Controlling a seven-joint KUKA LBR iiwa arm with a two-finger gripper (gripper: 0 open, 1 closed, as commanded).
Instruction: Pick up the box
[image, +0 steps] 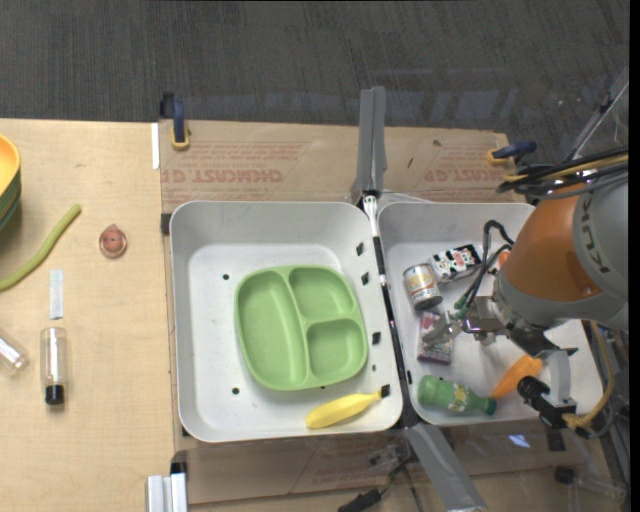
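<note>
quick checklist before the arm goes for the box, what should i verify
1. Box located: ok, a small black and white box lies at the far side of the right bin.
2. End effector over the box: not ok, it sits nearer the bin's middle.
3. Box held: not ok, it lies apart from the end effector.
4. Neighbours clear of the box: not ok, a metal can lies close beside it.
5. Box free on top: ok, nothing lies on it.

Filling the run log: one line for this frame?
arm: over right bin | end effector: beside box | box: lying in bin | pickup: not done
</note>
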